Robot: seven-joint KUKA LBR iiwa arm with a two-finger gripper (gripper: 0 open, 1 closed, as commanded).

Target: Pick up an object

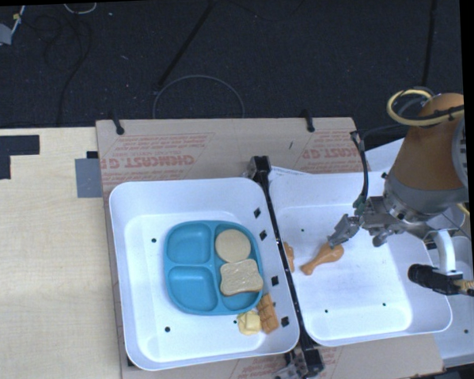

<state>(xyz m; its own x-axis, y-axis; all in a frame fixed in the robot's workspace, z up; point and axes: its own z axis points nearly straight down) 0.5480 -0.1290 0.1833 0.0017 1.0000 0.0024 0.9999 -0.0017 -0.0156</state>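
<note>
A tan toy drumstick [323,258] lies in the right bin [370,316], near its left-centre. My gripper [358,237] hangs just above and to the right of it. Its fingers are spread open, and the left fingertip [338,235] is close to the drumstick's thick end. Nothing sits between the fingers. In the left bin [136,230] a blue divided plate [190,282] holds a round tan biscuit [232,244] and a slice of toast [241,278].
A yellow piece [248,323] and an orange piece [267,314] lie at the left bin's front right corner. A small orange item [289,256] rests against the divider [276,246] between the bins. Cardboard lies under both bins.
</note>
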